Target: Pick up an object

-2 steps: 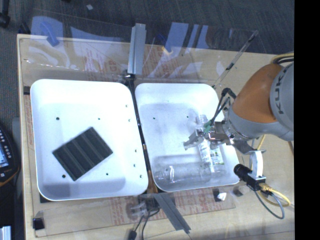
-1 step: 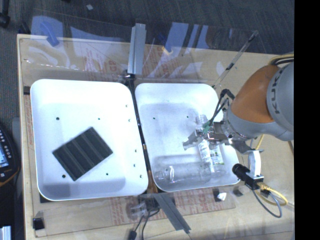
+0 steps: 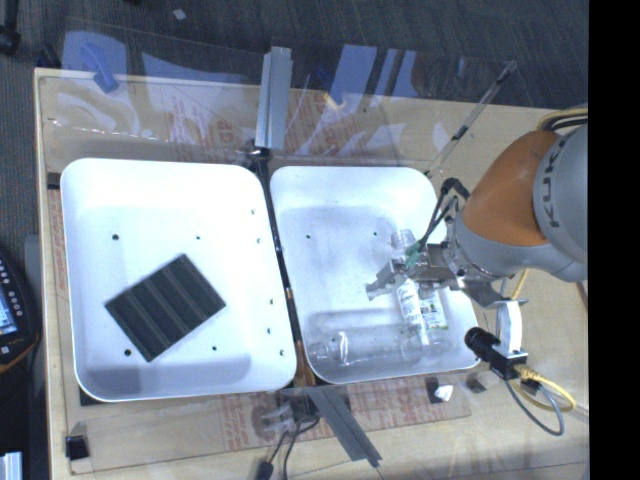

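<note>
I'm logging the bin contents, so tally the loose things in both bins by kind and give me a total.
Dark ribbed pad: 1, in the left bin.
Clear bottle: 1, lying along the near wall of the right bin.
Small labelled bottle: 1, right bin, under the gripper.
Total: 3

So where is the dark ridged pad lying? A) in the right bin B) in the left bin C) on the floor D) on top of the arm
B: the dark ridged pad lies flat in the left bin, away from the arm.
</note>
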Available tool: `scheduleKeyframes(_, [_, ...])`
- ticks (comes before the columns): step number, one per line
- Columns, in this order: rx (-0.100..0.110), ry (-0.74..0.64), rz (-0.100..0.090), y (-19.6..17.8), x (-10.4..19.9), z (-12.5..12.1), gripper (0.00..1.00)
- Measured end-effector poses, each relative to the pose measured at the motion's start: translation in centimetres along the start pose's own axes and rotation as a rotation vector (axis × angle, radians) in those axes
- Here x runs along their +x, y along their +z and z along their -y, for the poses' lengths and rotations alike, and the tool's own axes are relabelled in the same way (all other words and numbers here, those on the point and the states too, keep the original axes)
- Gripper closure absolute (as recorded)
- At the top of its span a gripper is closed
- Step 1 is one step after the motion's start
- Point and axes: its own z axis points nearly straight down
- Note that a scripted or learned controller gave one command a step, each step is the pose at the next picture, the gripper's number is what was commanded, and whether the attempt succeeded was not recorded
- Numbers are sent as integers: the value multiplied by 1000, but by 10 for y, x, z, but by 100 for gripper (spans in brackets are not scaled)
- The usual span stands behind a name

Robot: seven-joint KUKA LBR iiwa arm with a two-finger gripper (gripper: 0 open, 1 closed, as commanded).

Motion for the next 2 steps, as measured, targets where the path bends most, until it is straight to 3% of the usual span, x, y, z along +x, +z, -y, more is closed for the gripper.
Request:
scheduleKeyframes(1, [0, 0, 0, 0, 0, 0, 0])
scheduleKeyframes(2, [-3, -44, 2, 49, 47, 20, 0])
